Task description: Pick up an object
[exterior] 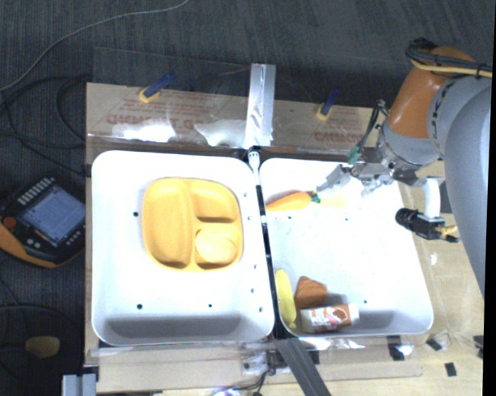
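While the arm reaches in from the right of the frame, the bench stands as follows.
Arm: grey, with an orange band at upper right, wrist over the far right corner of the right bin.
Gripper: low over the upper edge of the right bin, pointing left toward the carrot.
Gripper state: cannot be told; nothing is seen held.
Carrot: orange with a green tip, lying flat at the upper left of the right bin, near the divider, just beside the gripper tip; contact cannot be told.
Banana: yellow, lower left of the right bin, along the divider.
Brown item: just right of the banana, touching it or nearly so.
Bottle: on its side with a red and white label, at the lower edge of the right bin, just below the brown item.
Left bin: white, bearing a yellow tray.
Tray: compartmented, centre of the left bin.
Pendant: on the floor at the left edge of the frame, well apart from the bins.
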